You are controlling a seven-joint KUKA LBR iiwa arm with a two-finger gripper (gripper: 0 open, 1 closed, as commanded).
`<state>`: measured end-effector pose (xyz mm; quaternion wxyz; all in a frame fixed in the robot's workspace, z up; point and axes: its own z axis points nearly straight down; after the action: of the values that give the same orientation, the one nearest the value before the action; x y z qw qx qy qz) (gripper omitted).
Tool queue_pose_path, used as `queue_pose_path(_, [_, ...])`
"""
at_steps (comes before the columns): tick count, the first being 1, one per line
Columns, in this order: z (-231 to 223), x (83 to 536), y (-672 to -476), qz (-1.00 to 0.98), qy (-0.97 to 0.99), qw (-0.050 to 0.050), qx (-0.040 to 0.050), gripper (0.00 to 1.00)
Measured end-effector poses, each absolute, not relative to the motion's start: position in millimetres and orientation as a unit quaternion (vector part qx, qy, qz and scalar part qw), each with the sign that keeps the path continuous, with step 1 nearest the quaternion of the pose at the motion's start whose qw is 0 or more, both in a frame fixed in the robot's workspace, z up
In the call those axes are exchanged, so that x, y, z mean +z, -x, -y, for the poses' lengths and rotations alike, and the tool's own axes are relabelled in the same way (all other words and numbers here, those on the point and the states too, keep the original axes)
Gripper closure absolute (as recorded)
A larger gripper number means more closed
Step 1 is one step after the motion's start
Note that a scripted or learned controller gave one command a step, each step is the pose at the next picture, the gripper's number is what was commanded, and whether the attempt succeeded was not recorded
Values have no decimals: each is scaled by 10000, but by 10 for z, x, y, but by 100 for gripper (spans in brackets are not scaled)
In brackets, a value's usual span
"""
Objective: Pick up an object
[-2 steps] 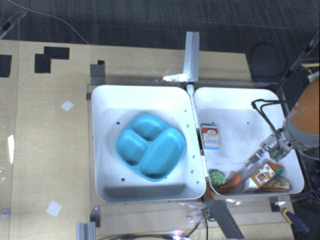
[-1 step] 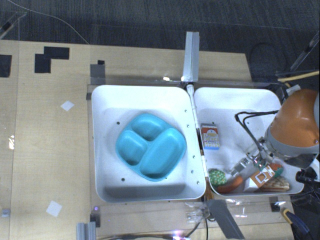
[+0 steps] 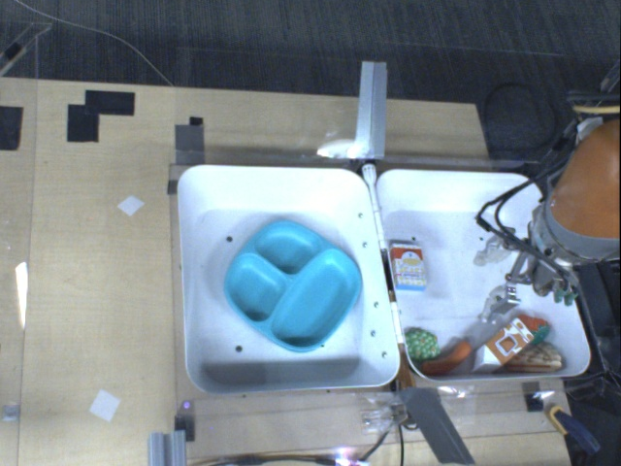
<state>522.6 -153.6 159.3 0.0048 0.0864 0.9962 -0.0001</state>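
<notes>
Approach step: pincer (image 3: 498, 305) poised just above small orange-and-white carton (image 3: 513, 338); jaw state cannot be told. Descent required next.

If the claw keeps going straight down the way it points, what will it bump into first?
Probably the orange-and-white toy lying just under the claw at the near edge of the right bin, though depth is hard to judge from above.

- A robotics lab or test cell is indicated, not a home.
- Two shallow white bins (image 3: 383, 260) are fixed side by side on a pale wooden bench (image 3: 87, 289) by metal brackets (image 3: 373, 110).
- Black tape marks (image 3: 97, 113) are stuck to the bench.
- Loose cables (image 3: 87, 37) are laid across dark carpet (image 3: 291, 17) behind it.
</notes>
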Motion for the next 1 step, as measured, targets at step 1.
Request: queue_pose_path(1, [1732, 2119, -4891, -9948, -1018, 47, -4, 0])
